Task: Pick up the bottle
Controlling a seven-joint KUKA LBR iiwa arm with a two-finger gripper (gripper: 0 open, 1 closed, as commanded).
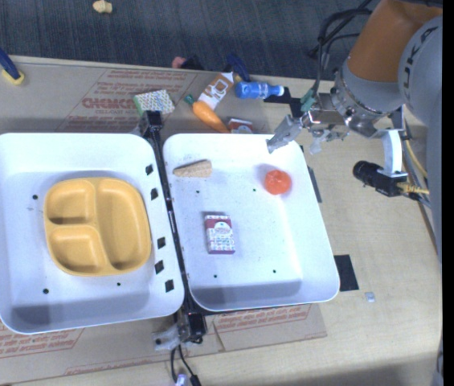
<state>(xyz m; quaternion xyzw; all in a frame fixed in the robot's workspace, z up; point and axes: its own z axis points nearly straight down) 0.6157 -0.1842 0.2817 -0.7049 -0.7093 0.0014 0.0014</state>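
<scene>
The arm is reaching in from the right, its orange band sitting high at the top right corner. The gripper [284, 137] is hanging over the far right rim of the right bin [311, 276], tilted down and to the left. It is too small and too dark here to tell how it is set; nothing is showing between its tips.

The bottle [256, 91], blue with a paler cap end pointing right, is lying on its side on the bench outside the bins, just beyond and slightly left of the gripper, apart from it.

Left of the bottle, further from the gripper: a white and orange packet [216, 91] lying tilted, and an orange carrot-shaped piece [208, 116] just in front of it, near the bin's far edge. A small red-marked item, too small to identify, is lying between the carrot-shaped piece and the gripper.

Inside the right bin, below the gripper: a red tomato-like ball [277, 182], nearest the tips but not touching them. Further left, a tan bread-like piece [193, 168] is lying near the far wall. Toward the middle of the bin a small red box [219, 233] is lying flat.

The left bin [10, 296], well away from the gripper, is holding a yellow divided plate [98, 225] with three compartments. A patterned green and white square [153, 101] is lying on the cardboard behind the seam between the bins.
</scene>
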